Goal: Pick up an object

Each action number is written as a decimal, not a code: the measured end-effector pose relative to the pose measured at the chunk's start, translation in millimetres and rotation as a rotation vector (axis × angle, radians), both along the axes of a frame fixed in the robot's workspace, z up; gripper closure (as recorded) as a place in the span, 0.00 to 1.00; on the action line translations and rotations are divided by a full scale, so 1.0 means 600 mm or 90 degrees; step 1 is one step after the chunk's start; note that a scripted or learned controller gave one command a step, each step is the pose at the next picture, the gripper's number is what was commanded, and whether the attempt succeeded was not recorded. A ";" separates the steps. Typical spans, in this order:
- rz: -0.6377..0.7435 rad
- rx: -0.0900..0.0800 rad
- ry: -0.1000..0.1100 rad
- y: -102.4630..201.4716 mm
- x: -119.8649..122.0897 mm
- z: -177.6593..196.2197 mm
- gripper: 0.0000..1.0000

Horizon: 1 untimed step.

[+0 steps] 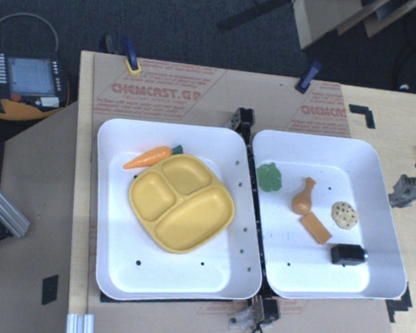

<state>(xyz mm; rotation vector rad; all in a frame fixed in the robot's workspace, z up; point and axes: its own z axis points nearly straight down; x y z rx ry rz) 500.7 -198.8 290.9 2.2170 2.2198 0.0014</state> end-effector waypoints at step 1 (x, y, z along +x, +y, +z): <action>0.002 0.002 0.003 0.082 0.015 -0.012 1.00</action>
